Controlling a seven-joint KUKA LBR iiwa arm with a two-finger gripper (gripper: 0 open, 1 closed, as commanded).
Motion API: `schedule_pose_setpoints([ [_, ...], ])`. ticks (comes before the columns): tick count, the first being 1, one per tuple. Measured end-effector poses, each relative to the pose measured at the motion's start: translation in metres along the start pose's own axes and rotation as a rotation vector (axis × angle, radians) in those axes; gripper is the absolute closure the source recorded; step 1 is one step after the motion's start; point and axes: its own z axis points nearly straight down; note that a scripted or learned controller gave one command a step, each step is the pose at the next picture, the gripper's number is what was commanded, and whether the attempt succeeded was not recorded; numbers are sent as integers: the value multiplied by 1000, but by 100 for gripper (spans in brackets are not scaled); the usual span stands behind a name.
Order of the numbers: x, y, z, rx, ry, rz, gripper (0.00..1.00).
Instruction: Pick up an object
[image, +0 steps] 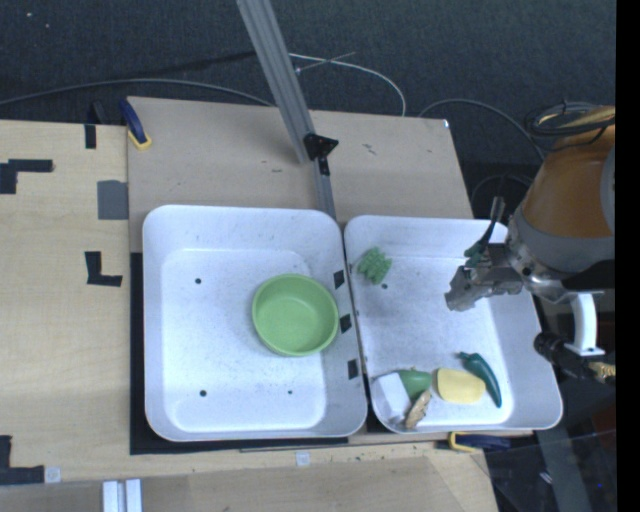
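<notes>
Claw over the right bin, nothing picked yet — this is the approach step.

The grey two-finger claw (468, 290) hangs over the shallow white right-hand bin (430, 235), toward its right wall, and whether its tips are spread or pressed together I cannot tell from this slant; nothing shows between them. Candidates sit in that bin: a small ridged green block (374, 265) near its upper-left corner, and along its near edge a yellow rounded piece (459, 385), a dark green pepper-shaped piece (482, 375) touching it, a green cone-like piece (415, 381) and a tan stick-like bit (419, 405). A round green plastic bowl (294, 314) rests in the left bin. Next, I reckon, it must pick one target, centre above it and descend.
</notes>
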Motion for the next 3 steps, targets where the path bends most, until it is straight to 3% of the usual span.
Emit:
schedule_pose_setpoints([
  [3,161,78,18,5,1,-4,100],
])
